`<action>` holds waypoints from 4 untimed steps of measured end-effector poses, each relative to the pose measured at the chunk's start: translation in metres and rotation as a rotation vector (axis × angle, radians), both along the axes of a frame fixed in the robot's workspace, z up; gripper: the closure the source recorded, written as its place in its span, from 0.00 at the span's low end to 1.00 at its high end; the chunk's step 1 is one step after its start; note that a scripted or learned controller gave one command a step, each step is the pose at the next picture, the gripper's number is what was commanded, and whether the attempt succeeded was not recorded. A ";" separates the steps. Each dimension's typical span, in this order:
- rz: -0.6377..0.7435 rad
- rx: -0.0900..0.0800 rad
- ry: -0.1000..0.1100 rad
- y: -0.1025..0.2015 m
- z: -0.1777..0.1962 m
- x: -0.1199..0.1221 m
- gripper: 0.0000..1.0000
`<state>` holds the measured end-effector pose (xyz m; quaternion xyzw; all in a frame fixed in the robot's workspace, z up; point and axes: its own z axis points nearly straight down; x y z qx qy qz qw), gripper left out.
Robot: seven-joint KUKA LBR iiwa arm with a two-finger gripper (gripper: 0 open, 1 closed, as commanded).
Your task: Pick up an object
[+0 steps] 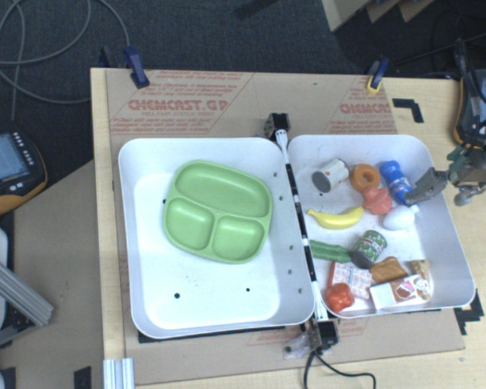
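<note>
Counter (227,112) of tan board carries two shallow white bins side by side. Left white bin (146,217) holds a light green three-compartment plastic tray (217,211) near its centre, tilted slightly; nothing else big in there.

Right white bin (445,241) holds the clutter. The arm's grey gripper (429,185) sits at the bin's 3 o'clock edge, low over the rim, pointing toward 9 o'clock at the objects; cannot tell if it is open or closed, too blurred, and nothing shows between its tips.

Objects, bigger to smaller: yellow plastic banana (336,216) at bin centre; dark green long vegetable (328,250) just below it toward 6 o'clock; flat printed snack packets (401,286) at 5 o'clock; blue bottle-like toy (394,180) at 2 o'clock, just beside the gripper; orange ring doughnut (364,177) at 1 o'clock; grey-white small cup lying on its side (330,175) at 11 o'clock; green round can (372,244) near centre; red tomato-like toy (340,297) at 7 o'clock; white egg (400,217) touching a pink lump (377,201).

Progress judgement: early. Nothing lifted; all objects rest in the bin. Left: close on one, likely blue toy or egg, then lift.
</note>
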<state>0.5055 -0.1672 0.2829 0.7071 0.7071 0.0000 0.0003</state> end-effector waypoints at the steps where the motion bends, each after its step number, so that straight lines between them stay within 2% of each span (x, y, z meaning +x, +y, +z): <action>1: 0.001 0.000 0.001 0.002 -0.086 0.096 0.00; 2: 0.001 -0.003 -0.019 0.016 -0.177 0.161 0.00; 3: 0.000 -0.008 -0.026 0.007 -0.180 0.153 0.00; 4: 0.001 -0.008 -0.032 0.007 -0.166 0.155 1.00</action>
